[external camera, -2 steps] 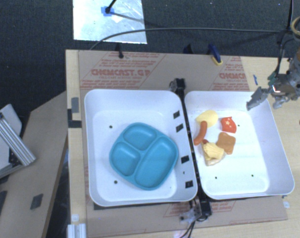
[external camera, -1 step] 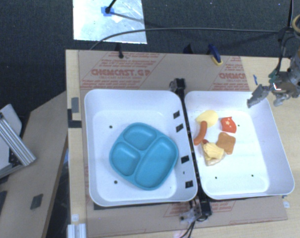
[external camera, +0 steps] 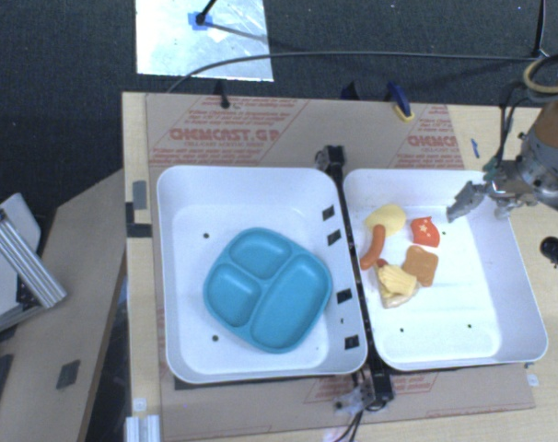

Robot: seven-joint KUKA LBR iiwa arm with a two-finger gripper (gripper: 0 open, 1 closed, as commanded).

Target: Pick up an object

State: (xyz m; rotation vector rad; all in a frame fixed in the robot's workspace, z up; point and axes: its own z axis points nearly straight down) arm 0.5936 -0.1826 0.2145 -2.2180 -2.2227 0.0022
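Observation:
Several toy food pieces lie in a cluster in the left part of the right bin [external camera: 500, 339]: a yellow rounded piece [external camera: 387, 217], a red piece [external camera: 425, 232], an orange sausage [external camera: 374, 245], a brown toast-like piece [external camera: 423, 265] and a pale yellow piece [external camera: 397, 284]. My gripper [external camera: 465, 201] hangs over the bin's far right part, a short way right of the red piece and apart from all the food. Nothing shows in its grasp.
A blue divided plate [external camera: 268, 289] lies in the left bin [external camera: 182, 247]. Black clips run along the wall between the two bins [external camera: 339, 247]. A cable [external camera: 500, 136] hangs by the arm at the right.

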